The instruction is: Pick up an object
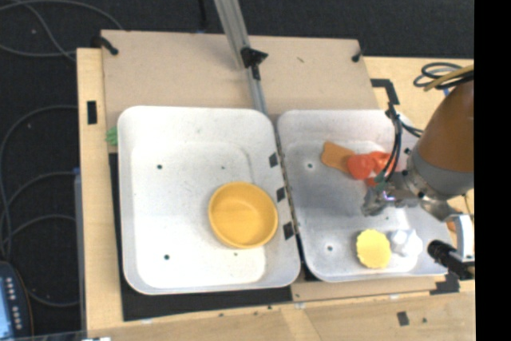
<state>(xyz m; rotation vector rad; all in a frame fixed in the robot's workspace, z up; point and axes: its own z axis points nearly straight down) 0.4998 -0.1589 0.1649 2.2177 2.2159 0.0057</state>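
Observation:
An orange tool with a red head [351, 160] lies in the upper part of the right bin [319, 132]. A round yellow piece [373, 249] rests near that bin's front edge, with a small pale object [402, 239] beside it on the right. A yellow bowl [243, 215] stands in the left bin [160, 140], toward its right side. My gripper [377, 200] hangs low in the right bin, just below the red head and above the yellow piece. Whether anything sits between its fingers is not visible.
A metal rail [231, 12] slants down from the top to the gap between the bins. The bench [200, 68] behind the bins is bare cardboard. Cables [439, 74] lie at the right edge by the arm.

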